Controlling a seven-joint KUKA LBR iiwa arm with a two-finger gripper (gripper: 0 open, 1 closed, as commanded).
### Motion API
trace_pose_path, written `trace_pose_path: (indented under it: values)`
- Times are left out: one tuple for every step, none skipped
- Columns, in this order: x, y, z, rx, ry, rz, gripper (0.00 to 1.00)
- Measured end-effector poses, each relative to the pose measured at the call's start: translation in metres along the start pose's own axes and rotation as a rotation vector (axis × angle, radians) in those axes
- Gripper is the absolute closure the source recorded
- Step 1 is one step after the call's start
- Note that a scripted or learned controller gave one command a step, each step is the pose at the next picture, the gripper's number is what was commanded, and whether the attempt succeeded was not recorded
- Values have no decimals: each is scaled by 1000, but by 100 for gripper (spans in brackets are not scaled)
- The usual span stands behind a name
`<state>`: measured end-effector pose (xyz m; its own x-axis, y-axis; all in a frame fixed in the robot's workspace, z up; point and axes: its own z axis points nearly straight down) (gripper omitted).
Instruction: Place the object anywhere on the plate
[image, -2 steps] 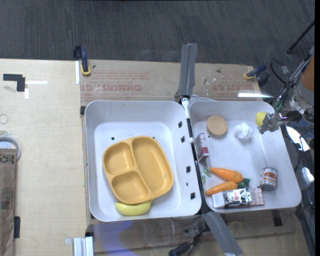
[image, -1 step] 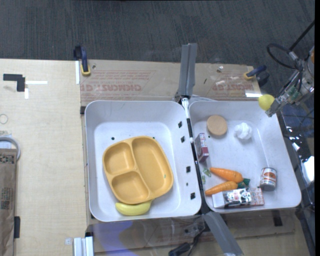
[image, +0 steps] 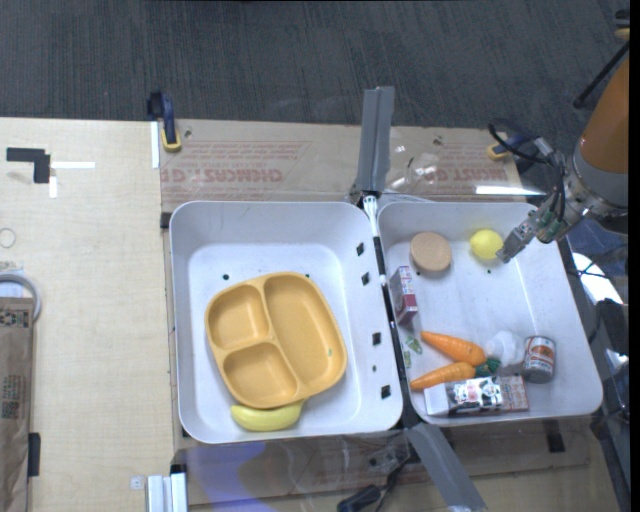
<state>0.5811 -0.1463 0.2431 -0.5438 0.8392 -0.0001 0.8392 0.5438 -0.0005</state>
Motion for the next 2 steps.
trace_pose_path:
  values:
    - [-15, 27, -51, -1, -2, -67, 100]
    - [50, 2, 6, 1, 1, -247, 100]
